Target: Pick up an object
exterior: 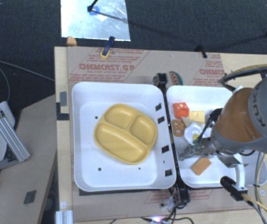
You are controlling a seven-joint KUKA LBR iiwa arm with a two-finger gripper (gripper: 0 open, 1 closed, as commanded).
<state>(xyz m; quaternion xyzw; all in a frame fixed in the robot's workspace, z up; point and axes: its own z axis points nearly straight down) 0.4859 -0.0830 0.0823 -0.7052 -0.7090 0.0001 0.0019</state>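
Observation:
The right bin (195, 92) holds several small items. A red cube (181, 109), a pale yellow block (197, 116) and a brown pretzel (177, 126) lie near its left wall, with a tan cracker (201, 166) toward the front. My gripper (195, 146) is low inside this bin, just above the cracker and beside a small white and yellow piece (192, 134). The grey and orange arm (245, 122) hides the bin's right half. I see nothing clearly held in the gripper.
The left bin (79, 125) carries a yellow divided plate (125, 133). Black clips (161, 120) line the wall between the bins. Behind the bins are cardboard (124, 64), a blue and yellow tool (107, 47) and a shiny sheet (96, 13). A metal frame (3, 125) stands at left.

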